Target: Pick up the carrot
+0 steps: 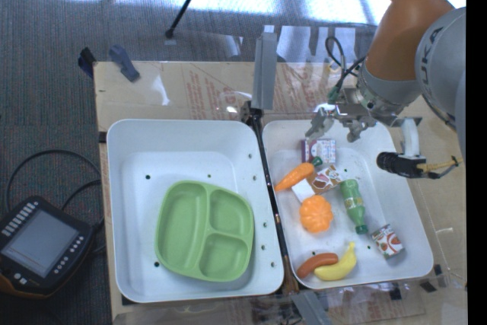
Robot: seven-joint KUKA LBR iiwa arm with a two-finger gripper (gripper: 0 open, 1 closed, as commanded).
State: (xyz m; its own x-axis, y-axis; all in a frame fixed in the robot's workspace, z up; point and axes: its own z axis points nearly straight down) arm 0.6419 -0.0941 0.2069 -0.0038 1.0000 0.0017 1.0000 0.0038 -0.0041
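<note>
While the gripper (341,120) hangs over the far end of the right bin (415,228), its two fingers stand apart with nothing between them, just beyond a small pink carton (319,149) that lies under them. Taking that carton as the landmark, the carrot (294,176) lies just nearer the camera and a little to the left of it, slanted, its thick end close to the carton and its thin tip pointing toward the wall between the two bins. Right beside the carrot, on the near side of the carton, sits a small printed packet (326,179), touching or almost touching the carrot's thick end. Nearer again from the carton is an orange fruit (316,215), close to the carrot but apart from it. To the right of the carton and nearer lies a green bottle (353,205), and past that a small red and white can (389,240). Farthest from the carton, at the near rim, a sausage (316,264) and a banana (339,265) lie side by side. Left of the carton, in the left bin (137,148) on the desk (190,84), rests a green divided tray (205,240)
</note>
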